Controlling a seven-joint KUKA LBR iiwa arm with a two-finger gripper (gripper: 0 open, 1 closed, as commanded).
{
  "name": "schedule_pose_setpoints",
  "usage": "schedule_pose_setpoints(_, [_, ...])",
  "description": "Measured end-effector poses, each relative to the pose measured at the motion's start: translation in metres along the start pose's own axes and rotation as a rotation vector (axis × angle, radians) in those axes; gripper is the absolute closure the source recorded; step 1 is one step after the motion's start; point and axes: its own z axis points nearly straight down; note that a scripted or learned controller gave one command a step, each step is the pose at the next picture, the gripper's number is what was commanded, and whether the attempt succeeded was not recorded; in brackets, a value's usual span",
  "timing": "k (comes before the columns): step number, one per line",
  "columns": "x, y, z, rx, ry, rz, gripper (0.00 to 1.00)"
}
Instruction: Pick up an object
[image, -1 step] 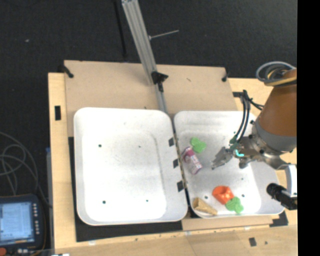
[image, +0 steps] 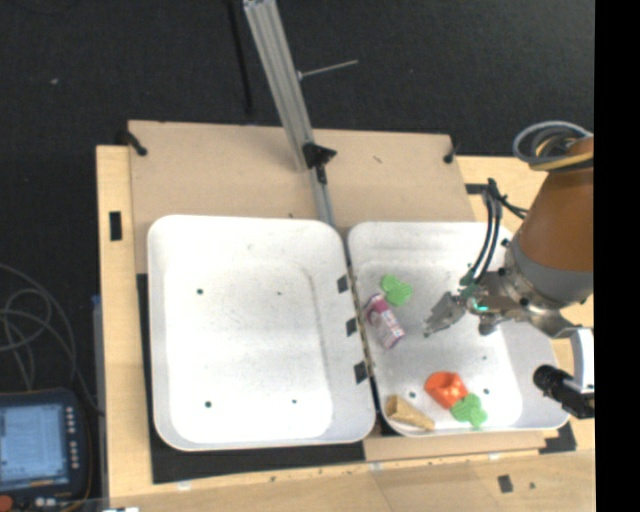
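In the right bin (image: 420, 245) lie a green piece (image: 397, 291), a pink and white packet (image: 384, 318), an orange-red object (image: 445, 386), a second green piece (image: 468, 410) and a tan wedge (image: 408, 411). My gripper (image: 438, 315) hovers over the middle of this bin, pointing left, a little right of the pink packet and above the orange-red object. Nothing shows between its fingers.
The left bin (image: 250, 330) sits beside the right one, with small black clips (image: 352, 325) along the shared edge. A slanted metal pole (image: 285, 85) rises behind the bins. A monitor (image: 35, 440) stands at the lower left, off the bench.
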Motion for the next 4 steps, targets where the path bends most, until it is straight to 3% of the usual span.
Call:
schedule_pose_setpoints(3, [-0.017,0.009,0.153,0.004,-0.001,0.000,0.00])
schedule_pose_setpoints(4, [-0.017,0.011,0.140,-0.003,-0.001,0.008,1.00])
